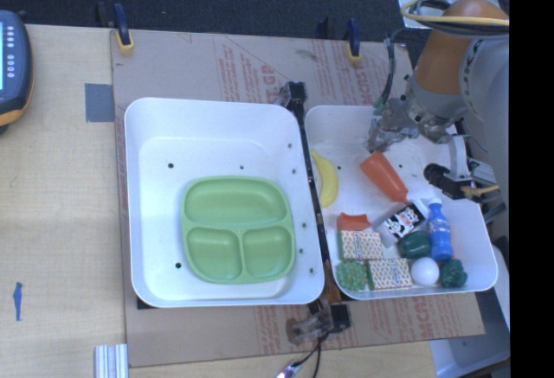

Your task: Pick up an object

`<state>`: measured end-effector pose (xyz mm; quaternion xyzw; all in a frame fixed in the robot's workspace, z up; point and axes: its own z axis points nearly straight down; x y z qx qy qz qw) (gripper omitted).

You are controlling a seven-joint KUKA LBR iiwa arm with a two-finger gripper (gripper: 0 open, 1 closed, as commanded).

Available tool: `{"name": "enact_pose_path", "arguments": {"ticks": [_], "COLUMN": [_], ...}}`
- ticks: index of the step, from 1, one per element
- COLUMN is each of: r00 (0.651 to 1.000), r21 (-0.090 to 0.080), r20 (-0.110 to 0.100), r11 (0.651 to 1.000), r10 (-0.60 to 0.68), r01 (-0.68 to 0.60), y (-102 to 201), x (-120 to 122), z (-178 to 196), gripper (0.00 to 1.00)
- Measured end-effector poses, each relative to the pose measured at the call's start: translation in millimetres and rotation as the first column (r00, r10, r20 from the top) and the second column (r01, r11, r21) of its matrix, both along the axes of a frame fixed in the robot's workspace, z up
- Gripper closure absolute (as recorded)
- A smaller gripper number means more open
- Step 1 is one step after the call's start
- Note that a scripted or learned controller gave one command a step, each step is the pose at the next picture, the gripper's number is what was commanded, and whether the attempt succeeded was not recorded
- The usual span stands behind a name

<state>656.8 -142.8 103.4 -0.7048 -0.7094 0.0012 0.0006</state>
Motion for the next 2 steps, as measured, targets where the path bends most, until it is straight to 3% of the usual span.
{"name": "enact_pose_path", "arguments": {"ticks": [1,2], "r00": [1.000,1.000], "r21": [0.002,0.000], "r20": [-0.009,-0.001], "r11": [1.000,1.000], "r10": [-0.006,-0.003], "r01": [0.006,0.003], "y": [-19.4,-18.1], "x": [-90.9,-87.0], "z": [-12.8,-11.6], "gripper": [1.00,0.00]}}
